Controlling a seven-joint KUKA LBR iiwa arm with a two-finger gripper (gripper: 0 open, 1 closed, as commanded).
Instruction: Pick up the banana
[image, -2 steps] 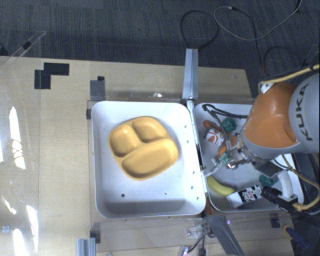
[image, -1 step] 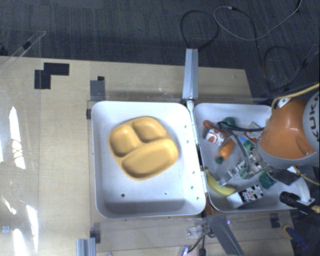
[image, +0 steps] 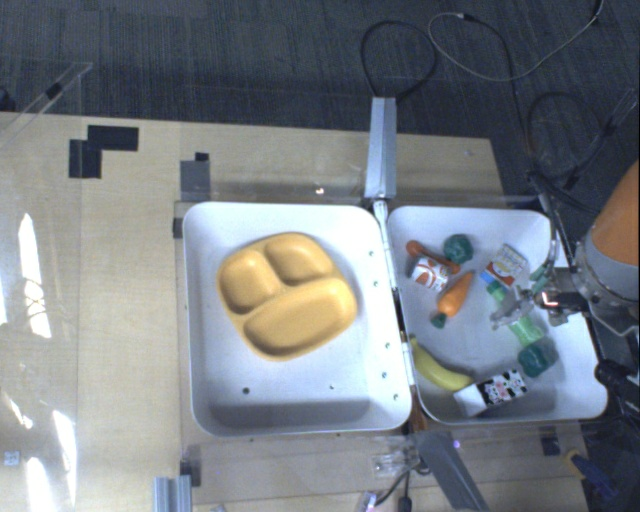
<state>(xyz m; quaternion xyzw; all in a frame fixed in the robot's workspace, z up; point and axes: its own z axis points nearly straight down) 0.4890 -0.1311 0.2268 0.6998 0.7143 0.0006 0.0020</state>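
Nearest the lens, at the bottom edge: a grey metal bracket (image: 440, 475) below the seam between the two bins, partly cut off by the frame. Just above it, in the right bin (image: 570, 400), a yellow banana (image: 440, 368) lying along the near-left corner, its left end touching the bin wall, its right end just beside a small black-and-white patterned carton (image: 500, 390).

Hard to read: a translucent green object (image: 520, 325) under the gripper, outline blurred; a small blue-and-white packet (image: 505, 265) with lettering too small to make out; a teal block (image: 537, 358) near the carton, shape unclear. Farther back, a carrot (image: 455, 295) tilted, touching a red-and-white can (image: 430, 270), with a dark green lump (image: 458, 247) behind.

Left bin (image: 200, 400) holding a yellow three-compartment tray (image: 288, 295), upside down by the look of it, rounded humps showing.

Arm (image: 615, 240) entering from the right, mostly cut off by the frame, orange band visible at the edge. Gripper (image: 525, 305) hanging over the right half of the right bin, above the translucent green object, well apart from the banana. Fingers too tangled with clutter beneath to judge: cannot tell whether spread or pressed together. Nothing clearly pinched.

Black cables (image: 450, 50) looping on the dark floor behind the bench.
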